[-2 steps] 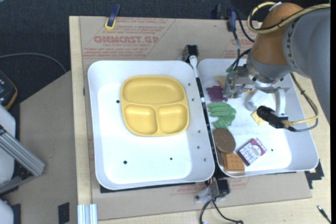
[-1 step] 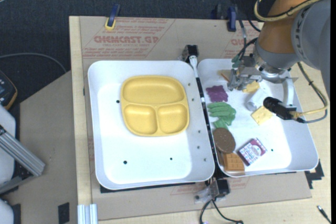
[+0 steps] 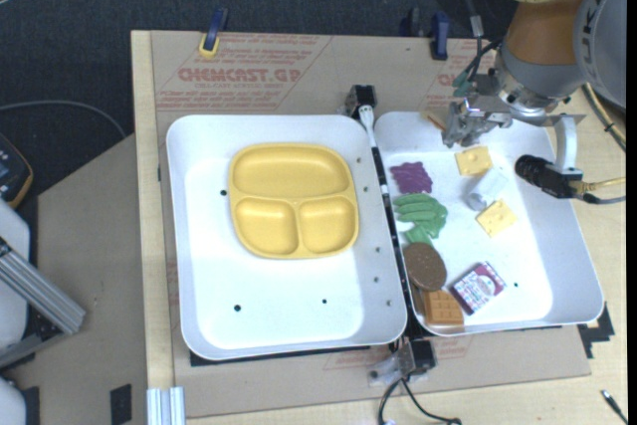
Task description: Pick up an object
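- Up at the right bin's (image 3: 567, 244) far edge, the hand (image 3: 466, 126) hangs just above a yellow cheese piece (image 3: 474, 160).
- Whether it is open or holding anything, I cannot tell.

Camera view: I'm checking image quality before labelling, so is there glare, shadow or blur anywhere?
Camera view: even, soft lighting; the white bins look bright, nearly washed out; faint shadow under the yellow tray; small items stay sharp; the gripper looks slightly soft.
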You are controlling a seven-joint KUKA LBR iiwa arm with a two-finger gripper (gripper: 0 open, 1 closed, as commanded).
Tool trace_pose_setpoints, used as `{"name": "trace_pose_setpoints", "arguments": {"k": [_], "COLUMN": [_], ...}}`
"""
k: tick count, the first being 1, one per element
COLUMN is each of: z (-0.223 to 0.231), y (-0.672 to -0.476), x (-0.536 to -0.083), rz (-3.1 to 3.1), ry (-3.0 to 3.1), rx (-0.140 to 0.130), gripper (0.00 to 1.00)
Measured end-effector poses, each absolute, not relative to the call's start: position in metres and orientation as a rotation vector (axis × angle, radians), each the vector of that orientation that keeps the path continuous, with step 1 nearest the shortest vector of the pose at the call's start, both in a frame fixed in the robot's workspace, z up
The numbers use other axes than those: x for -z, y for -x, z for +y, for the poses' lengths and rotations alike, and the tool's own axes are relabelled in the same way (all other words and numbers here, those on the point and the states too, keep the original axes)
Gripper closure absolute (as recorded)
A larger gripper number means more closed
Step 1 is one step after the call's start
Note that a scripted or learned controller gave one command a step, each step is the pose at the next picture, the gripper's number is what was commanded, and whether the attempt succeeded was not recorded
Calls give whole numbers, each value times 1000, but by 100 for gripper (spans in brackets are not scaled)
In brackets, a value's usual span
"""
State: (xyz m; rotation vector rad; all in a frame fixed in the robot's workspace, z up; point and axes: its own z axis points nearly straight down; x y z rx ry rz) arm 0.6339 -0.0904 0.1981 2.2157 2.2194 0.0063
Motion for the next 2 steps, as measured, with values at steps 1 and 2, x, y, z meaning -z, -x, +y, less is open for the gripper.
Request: {"name": "trace_pose_setpoints", "arguments": {"k": [1,2], "z": [-90,-44], "y": [-635,-636], "x": [-227,-228], "rz": [2219,2228], "ry": [-2217,-2216], "rx": [-6,-3], "gripper": [100,100]}}
